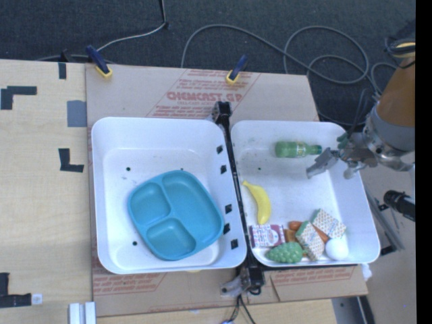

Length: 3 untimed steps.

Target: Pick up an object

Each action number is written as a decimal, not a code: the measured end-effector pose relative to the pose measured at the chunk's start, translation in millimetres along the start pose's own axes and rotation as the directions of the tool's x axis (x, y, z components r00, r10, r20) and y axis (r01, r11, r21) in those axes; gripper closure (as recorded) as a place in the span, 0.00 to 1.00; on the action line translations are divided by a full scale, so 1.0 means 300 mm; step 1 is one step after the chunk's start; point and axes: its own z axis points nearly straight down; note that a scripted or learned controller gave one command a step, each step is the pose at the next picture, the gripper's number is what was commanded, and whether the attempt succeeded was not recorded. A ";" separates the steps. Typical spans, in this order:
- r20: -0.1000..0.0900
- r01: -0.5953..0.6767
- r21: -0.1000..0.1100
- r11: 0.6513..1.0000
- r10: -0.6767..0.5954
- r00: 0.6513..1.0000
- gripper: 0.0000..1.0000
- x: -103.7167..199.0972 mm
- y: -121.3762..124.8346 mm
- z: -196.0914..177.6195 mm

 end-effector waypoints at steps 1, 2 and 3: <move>-0.002 0.000 0.003 1.000 0.000 1.000 0.00 0.137 -0.148 0.337; 0.001 -0.001 -0.005 1.000 0.001 1.000 0.00 0.217 -0.165 0.511; 0.000 0.001 -0.002 1.000 -0.001 1.000 0.00 0.358 0.097 0.183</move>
